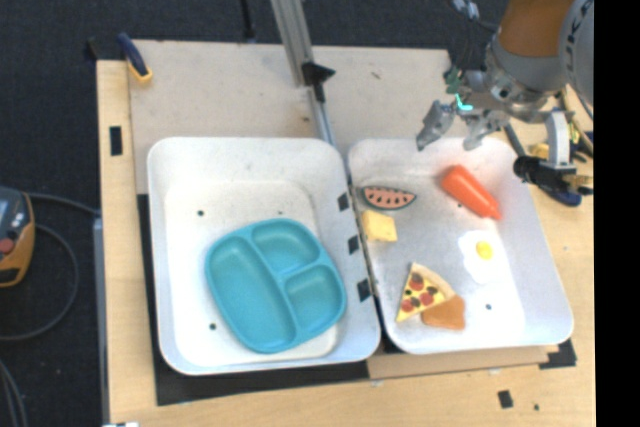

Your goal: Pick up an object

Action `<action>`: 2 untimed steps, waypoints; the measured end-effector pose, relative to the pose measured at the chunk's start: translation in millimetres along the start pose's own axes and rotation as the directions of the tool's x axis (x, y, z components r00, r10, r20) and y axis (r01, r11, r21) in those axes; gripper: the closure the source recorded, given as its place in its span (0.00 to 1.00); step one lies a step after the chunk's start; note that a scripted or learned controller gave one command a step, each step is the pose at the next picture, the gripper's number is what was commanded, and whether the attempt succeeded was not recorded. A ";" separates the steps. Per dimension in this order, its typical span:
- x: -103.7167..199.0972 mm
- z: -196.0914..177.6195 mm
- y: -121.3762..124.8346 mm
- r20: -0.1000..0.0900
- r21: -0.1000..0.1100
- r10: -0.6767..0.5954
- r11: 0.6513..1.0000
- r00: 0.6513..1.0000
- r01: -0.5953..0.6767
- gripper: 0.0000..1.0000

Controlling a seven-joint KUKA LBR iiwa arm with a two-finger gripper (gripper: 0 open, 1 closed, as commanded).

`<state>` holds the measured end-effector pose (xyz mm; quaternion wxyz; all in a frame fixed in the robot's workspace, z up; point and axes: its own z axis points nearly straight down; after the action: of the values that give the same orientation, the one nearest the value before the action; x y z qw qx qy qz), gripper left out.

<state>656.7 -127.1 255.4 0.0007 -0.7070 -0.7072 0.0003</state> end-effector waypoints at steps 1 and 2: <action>0.0 -1.6 0.7 0.001 -0.003 -0.001 1.000 1.000 0.001 0.00; -1.2 40.4 1.6 0.002 0.000 0.000 1.000 1.000 0.000 0.00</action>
<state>658.3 -128.3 215.0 0.0000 -0.7070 -0.7072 0.0013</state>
